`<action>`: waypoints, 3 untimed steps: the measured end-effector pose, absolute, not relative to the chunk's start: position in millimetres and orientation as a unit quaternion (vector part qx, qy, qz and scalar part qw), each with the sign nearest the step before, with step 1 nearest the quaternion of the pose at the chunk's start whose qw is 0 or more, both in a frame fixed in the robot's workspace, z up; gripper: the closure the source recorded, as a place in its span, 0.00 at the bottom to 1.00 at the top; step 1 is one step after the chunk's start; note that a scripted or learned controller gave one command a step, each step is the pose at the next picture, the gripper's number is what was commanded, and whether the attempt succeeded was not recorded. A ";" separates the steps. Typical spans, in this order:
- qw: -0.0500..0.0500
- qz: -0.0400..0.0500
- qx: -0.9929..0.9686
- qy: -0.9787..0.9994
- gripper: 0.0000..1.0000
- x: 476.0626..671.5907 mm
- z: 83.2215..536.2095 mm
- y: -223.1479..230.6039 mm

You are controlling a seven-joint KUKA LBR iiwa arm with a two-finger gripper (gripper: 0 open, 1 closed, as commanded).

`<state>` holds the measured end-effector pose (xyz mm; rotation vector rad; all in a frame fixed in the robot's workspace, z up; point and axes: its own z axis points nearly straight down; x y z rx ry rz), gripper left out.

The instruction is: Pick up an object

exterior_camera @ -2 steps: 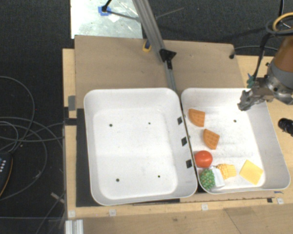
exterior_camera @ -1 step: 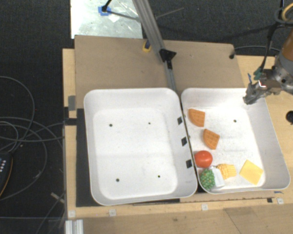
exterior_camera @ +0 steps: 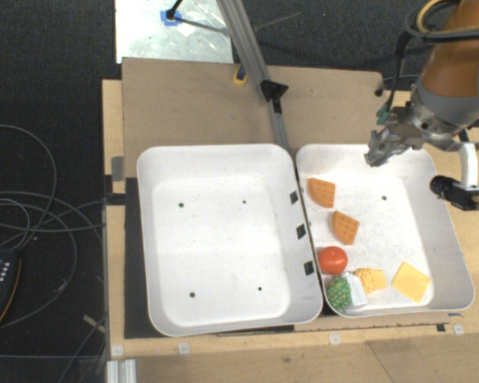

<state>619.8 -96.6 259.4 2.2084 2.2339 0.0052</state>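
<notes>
Far left of the pincer (exterior_camera: pixel 379 156) lies a shallow white plastic bin (exterior_camera: pixel 156 214). Below it, in the right white bin (exterior_camera: pixel 443 238), sit two orange waffle-textured wedges (exterior_camera: pixel 322 191) (exterior_camera: pixel 345 227), a red tomato (exterior_camera: pixel 332 259), a green broccoli floret (exterior_camera: pixel 340 294), a yellow corn piece (exterior_camera: pixel 370 278) and a yellow cheese block (exterior_camera: pixel 411 281). The pincer hangs over that bin's far edge with nothing between its tips; how far apart they stand cannot be told.

Grey arm with an orange band reaching in from the right, gripper (exterior_camera: pixel 377 157) over the far edge of the right bin (exterior_camera: pixel 443 246), two orange wedges (exterior_camera: pixel 322 191), red tomato (exterior_camera: pixel 332 259), green broccoli (exterior_camera: pixel 339 293), corn (exterior_camera: pixel 370 278), yellow cheese (exterior_camera: pixel 411 282), left bin (exterior_camera: pixel 215 238) beside it
</notes>
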 end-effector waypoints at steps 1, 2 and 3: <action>-0.001 0.001 0.703 0.711 1.00 626.5 245.4 -46.7; -0.001 0.001 0.703 0.711 1.00 624.0 235.3 9.4; 0.000 0.002 0.703 0.711 1.00 636.6 243.2 63.2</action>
